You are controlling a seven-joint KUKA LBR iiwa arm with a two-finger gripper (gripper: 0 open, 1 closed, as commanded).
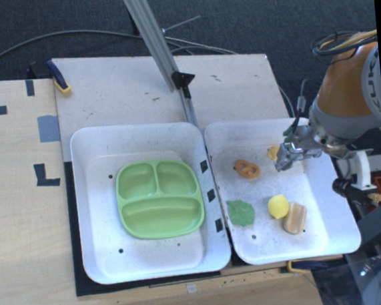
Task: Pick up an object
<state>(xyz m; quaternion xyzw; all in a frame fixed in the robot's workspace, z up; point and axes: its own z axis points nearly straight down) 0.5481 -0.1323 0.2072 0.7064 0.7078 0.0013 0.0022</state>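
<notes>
Brown pretzel (247, 169) just left of gripper (286, 157), apart

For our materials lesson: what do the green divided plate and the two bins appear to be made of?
Green divided plate: probably moulded plastic, going by its even colour, soft sheen and rounded compartments. Left bin and right bin: likely thin formed plastic, white and matte, with rounded corners and lips.

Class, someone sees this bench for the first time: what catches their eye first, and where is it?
The bright green divided plate in the middle of the left bin stands out most. Next, the arm's orange band at right, above the gripper in the right bin, near a pretzel and a yellow ball.
</notes>
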